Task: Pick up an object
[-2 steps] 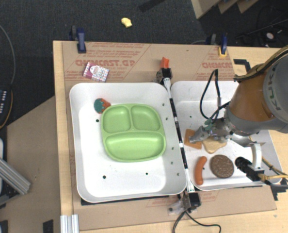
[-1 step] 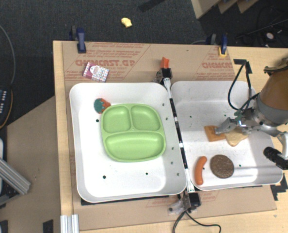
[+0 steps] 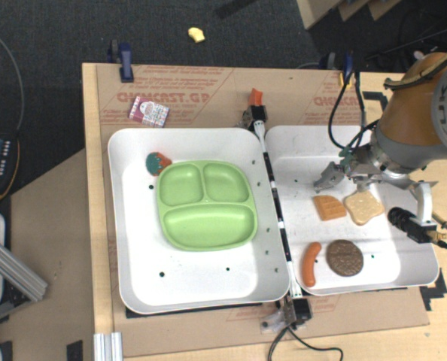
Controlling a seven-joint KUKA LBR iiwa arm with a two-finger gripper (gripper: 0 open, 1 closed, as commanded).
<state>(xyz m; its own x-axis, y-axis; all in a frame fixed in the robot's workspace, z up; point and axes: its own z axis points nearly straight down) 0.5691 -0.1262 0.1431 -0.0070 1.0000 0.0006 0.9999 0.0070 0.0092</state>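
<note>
In the camera view, the grey two-finger gripper (image 3: 335,176) hangs low in the right white bin (image 3: 299,145), jaws spread, holding nothing. The orange cracker-like square (image 3: 330,207) lies just beside a tan bread-shaped piece (image 3: 363,207) (risky crowding); closing could nudge both away.

A: Look at the arm (image 3: 427,119) over the right bin (image 3: 299,145), a fat orange band wrapping it, grey casing at the frame edge.

B: And below the orange, a rounded silver-grey wrist section.

A: Yes, with dark metal gripper (image 3: 335,174) parts poking out above that bin's floor.

B: A black cable loops beside the band, plus a small green spot near the wrist.
</note>
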